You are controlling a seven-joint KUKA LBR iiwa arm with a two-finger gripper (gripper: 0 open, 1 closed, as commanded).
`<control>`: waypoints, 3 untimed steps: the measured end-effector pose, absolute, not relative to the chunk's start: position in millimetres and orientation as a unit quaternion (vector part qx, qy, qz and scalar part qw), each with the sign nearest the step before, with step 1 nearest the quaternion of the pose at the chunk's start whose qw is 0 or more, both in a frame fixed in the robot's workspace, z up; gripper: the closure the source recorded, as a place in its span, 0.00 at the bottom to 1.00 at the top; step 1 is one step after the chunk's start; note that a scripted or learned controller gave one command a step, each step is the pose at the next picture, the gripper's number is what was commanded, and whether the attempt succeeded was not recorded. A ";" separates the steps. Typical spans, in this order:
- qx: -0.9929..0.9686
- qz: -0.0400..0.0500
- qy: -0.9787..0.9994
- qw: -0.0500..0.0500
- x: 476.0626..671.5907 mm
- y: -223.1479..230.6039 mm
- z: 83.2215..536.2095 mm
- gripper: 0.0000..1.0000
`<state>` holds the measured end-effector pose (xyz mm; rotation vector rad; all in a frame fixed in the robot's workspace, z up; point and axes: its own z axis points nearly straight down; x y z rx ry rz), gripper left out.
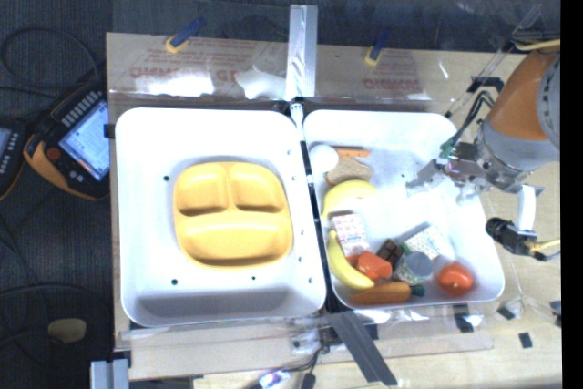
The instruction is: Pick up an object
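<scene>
Gripper (pixel 435 175) above right bin (pixel 401 125), banana (pixel 341 243) lengthwise

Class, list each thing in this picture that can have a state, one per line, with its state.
end effector: above the right bin, holding nothing visible
yellow tray: lying flat in the left bin, compartments bare
banana: lying in the right bin
tomato: lying in the right bin's near corner
handheld pendant: screen lit

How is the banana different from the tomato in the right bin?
The banana is yellow, long and curved; the tomato is red and round. The banana is clearly larger than the tomato. The banana lies along the right bin's left wall, while the tomato sits near its lower right corner. Both lie in the same bin, apart from the gripper.
</scene>
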<state>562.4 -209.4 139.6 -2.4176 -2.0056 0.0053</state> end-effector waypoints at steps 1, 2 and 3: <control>-0.738 -0.004 -0.674 -0.003 490.8 -197.1 89.3 0.00; -0.738 -0.003 -0.674 -0.003 491.0 -197.2 97.7 1.00; -0.725 0.001 -0.689 0.000 483.9 -156.4 196.3 1.00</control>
